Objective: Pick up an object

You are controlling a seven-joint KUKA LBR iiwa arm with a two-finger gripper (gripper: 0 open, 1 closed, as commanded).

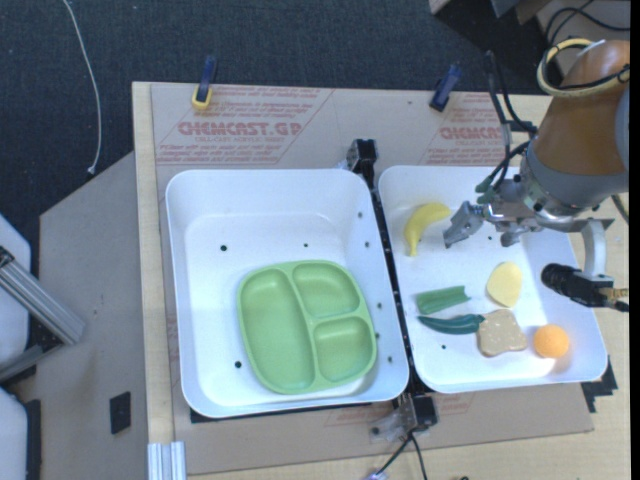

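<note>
My pincer (468,226) hangs over the right bin (440,363), its fingers slightly spread and pinching nothing. Just to its left lies the banana (423,224). Nearer the front sit a pale yellow lemon-like piece (505,283), a green bean pod (441,299), a dark green pepper (452,322), a tan bread slice (501,334) and an orange (551,342). The left bin (200,208) holds a green divided plate (305,323).

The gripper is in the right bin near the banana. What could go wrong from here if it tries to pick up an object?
1. The gripper sits beside the banana, not over it; closing there may miss or push it toward the bin wall.
2. The green pepper, bread piece and green block lie close together, so a grasp there may knock its neighbours.
</note>
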